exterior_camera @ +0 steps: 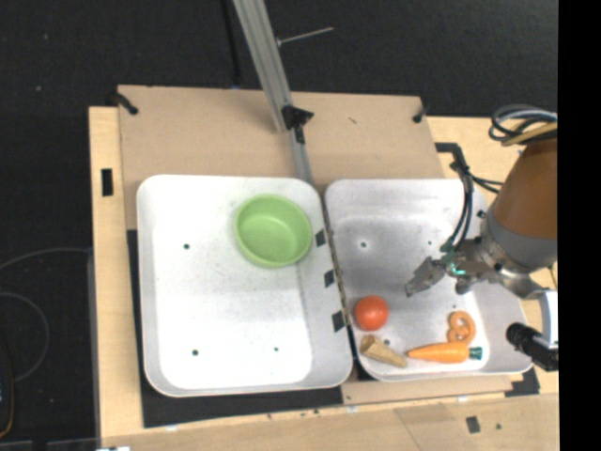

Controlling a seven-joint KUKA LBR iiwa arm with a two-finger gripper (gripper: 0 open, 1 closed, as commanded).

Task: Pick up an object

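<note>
Nearest the bottom of the frame I see the pale wooden worktop, and on it the two white bins side by side. Along the lower edge of the right bin lies a row of small things: a tan wedge-shaped piece at lower centre, an orange carrot lying flat just to its right with a small green tip pointing right, and just above the carrot a small orange ring-like piece whose form I cannot make out well. A red tomato sits just above the wedge, close to the bin's left wall. Further up, at the right of the frame, my arm reaches in, grey below its orange band, and the hand hangs over the middle of the right bin, above and to the right of the tomato and well apart from it. I see nothing between its fingers, but I cannot tell how far they are parted. In the left bin a green bowl stands upright near the upper right corner, mouth up. Beyond the bins a brown board covers the back of the worktop, and a grey metal rail runs up to the top of the frame.
</note>
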